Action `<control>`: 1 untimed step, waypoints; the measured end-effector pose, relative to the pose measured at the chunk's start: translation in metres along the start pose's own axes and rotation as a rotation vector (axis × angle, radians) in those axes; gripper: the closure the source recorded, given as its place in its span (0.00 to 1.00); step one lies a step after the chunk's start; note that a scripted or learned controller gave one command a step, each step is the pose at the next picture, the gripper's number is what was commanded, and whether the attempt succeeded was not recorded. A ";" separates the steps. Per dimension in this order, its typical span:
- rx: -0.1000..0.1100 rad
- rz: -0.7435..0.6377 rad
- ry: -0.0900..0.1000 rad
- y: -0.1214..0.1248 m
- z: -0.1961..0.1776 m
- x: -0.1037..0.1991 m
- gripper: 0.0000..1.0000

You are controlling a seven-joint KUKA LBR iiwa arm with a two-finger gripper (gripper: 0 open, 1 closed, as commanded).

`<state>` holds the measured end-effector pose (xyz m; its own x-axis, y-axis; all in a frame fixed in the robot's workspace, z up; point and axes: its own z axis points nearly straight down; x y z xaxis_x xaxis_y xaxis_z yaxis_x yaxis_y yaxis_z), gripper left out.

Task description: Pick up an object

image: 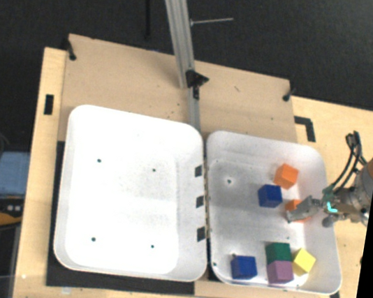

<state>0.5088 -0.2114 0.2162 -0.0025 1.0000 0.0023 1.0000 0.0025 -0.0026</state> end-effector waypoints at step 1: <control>-0.004 0.000 -0.002 0.001 -0.002 0.000 0.00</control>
<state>0.5098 -0.2113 0.2183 -0.0022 1.0000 0.0008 1.0000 0.0022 0.0019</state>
